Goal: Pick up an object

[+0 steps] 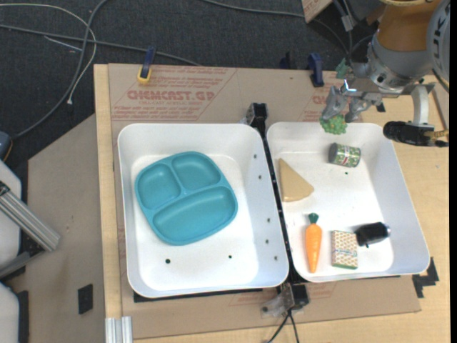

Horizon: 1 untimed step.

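1. Here, the pincer (pixel 337 111) is seen at the far edge of the right bin (pixel 400 191), hanging from the grey arm with its orange band (pixel 408 20).
2. A small green leafy object (pixel 333 124) is seen between the pincer's fingers, which are closed about it; it is held just above the bin's far rim.
3. Inside the right bin, a small green can (pixel 345 154) is found lying on its side near the far wall.
4. A tan wedge (pixel 293 181) is placed against the bin's left side, and an orange carrot (pixel 313 242) lies nearer the front.
5. Just beside the carrot, a small patterned box (pixel 344 249) is set, with a black object (pixel 371 234) touching or nearly touching its far corner.
6. In the left bin (pixel 143 263), a blue divided plate (pixel 186 197) is laid flat.
7. Both bins are carried by a counter covered with brown cardboard (pixel 178 91).
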Each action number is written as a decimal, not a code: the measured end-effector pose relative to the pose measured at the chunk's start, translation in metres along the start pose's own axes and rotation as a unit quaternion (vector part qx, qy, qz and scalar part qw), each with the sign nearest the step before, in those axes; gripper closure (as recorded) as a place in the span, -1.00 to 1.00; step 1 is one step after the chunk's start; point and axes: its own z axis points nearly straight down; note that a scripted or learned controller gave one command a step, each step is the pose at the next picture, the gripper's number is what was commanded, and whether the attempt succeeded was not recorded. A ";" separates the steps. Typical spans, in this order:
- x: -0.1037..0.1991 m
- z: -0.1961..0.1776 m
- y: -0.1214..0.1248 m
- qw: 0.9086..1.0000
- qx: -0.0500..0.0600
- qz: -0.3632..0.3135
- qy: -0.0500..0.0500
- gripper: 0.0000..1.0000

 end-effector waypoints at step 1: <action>0.048 -0.004 -0.006 1.000 0.003 -0.002 0.001 1.00</action>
